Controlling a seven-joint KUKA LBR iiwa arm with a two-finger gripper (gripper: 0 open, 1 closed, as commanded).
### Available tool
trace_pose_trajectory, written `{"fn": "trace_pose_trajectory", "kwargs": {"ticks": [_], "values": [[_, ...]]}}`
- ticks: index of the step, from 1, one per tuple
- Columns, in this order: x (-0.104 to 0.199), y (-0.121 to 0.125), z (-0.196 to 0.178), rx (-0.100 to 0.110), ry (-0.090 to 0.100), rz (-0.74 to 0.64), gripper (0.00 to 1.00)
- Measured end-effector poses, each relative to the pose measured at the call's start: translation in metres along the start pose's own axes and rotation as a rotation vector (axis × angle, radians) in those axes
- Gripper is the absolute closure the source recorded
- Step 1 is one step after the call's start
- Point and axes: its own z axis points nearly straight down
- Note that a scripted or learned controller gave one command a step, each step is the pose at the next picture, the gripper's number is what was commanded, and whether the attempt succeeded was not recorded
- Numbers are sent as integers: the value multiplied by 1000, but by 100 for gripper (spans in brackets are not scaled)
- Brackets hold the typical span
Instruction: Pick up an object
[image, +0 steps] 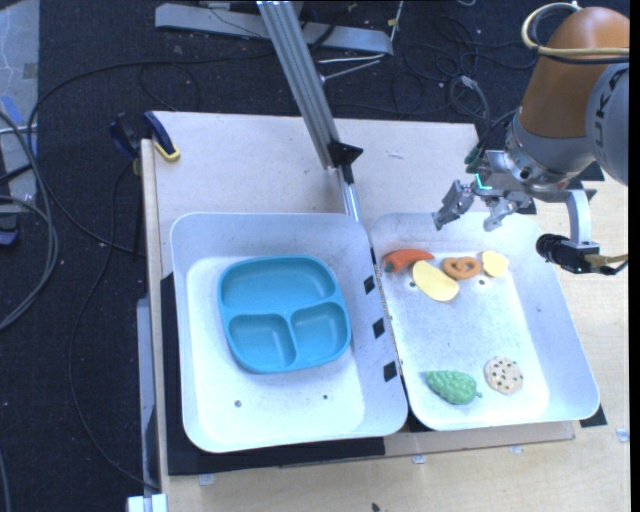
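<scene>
The hand (475, 208) is seen over the far edge of the right bin (560, 345), hanging from the grey arm (570, 110) that reaches in from the right. Its two fingers are spread apart, and nothing is held between them.

Just below the hand, along the far end of the right bin, a row of small food pieces is laid out. An orange carrot-like piece (403, 259) lies nearest the bin's left wall. Beside it, a pale yellow oval piece (436, 281) is placed, touching or nearly touching a brown pretzel (461, 267). A small yellow piece (495, 264) sits to the right of the pretzel. The pretzel and the small yellow piece are the closest to the hand, lying just toward the viewer from it, with a clear gap between.

Well apart from the hand, at the near end of the same bin, a green leafy piece (451, 386) and a chocolate-chip cookie (503, 376) are set side by side.

In the left bin (200, 400), a blue divided plate (284, 312) is resting. Both bins are carried by the counter (240, 160).
</scene>
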Motion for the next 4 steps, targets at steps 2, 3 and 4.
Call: {"fn": "trace_pose_trajectory", "kwargs": {"ticks": [2,3,4], "values": [[1,1,42,3,-1,1,0],[6,5,87,2,-1,-2,0],[9,5,151,3,0,-2,0]]}}
